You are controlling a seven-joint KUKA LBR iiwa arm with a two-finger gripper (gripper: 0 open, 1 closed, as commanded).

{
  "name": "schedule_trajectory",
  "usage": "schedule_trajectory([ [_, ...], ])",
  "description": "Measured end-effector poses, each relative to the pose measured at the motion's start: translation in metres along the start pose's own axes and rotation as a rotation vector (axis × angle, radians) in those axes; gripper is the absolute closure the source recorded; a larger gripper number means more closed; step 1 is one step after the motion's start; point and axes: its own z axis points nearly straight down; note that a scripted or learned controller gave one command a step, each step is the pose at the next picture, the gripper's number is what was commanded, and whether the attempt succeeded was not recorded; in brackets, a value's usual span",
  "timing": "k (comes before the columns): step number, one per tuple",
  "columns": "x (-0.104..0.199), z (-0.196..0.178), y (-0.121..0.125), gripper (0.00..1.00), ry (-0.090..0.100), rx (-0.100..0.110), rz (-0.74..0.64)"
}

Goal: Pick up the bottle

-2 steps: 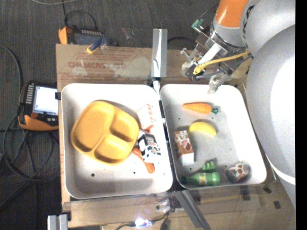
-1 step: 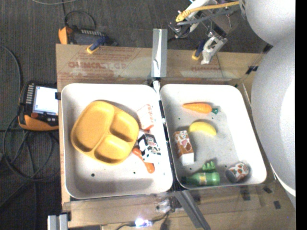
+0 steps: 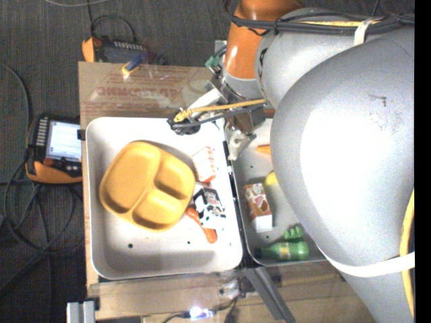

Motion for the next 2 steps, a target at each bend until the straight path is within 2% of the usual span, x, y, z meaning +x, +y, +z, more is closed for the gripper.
schedule_trajectory([
  [1,0.037,0.020,-0.045,0.00,0.001,-0.001,0.238],
  [2,-0.036,-0.058,0.096,0.00,0.001,-0.006,0.257],
])
